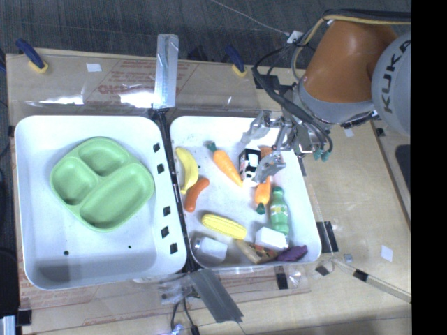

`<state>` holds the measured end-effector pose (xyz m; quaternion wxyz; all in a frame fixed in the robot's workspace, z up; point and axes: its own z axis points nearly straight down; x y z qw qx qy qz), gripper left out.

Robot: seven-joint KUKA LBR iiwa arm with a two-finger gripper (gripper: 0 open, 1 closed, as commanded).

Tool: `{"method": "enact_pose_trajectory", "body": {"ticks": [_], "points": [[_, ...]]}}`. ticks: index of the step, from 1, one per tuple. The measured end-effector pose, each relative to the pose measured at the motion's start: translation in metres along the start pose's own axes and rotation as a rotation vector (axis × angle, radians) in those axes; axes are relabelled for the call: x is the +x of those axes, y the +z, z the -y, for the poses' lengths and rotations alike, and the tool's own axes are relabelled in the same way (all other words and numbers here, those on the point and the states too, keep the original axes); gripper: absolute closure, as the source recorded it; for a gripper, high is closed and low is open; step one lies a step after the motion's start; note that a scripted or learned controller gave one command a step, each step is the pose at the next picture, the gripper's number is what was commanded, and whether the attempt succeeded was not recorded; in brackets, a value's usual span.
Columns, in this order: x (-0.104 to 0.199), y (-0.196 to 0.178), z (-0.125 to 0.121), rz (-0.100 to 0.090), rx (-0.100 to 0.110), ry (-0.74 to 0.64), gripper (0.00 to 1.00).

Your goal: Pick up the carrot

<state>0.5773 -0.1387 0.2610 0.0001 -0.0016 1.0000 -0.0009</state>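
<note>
An orange carrot (227,167) with a small green top lies slanted in the middle of the right bin (309,208). A second, shorter carrot-like orange piece (262,192) lies just to its right, beside a green bottle (279,212). My gripper (264,146) hangs over the bin's upper right part, right of the long carrot and just above the shorter piece. Its metal fingers (273,163) stand apart, open, with nothing held between them. A small black and white object (249,162) sits between the gripper and the long carrot.
The right bin also holds a banana (185,167), an orange-red piece (195,192), a corn cob (223,225), a white block (271,239), a purple eggplant (293,253) and a clear cup (209,248). A green divided plate (102,182) lies in the left bin.
</note>
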Motion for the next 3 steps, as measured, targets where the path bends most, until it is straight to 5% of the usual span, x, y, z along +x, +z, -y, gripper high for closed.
{"method": "enact_pose_trajectory", "body": {"ticks": [1, 2, 3], "points": [[-0.001, 0.162, 0.007, -0.008, -0.006, -0.278, 0.0], [-0.005, 0.148, 0.005, 0.002, -0.002, -0.287, 1.0], [0.006, 0.064, -0.085, 0.01, -0.002, -0.313, 1.0]]}}
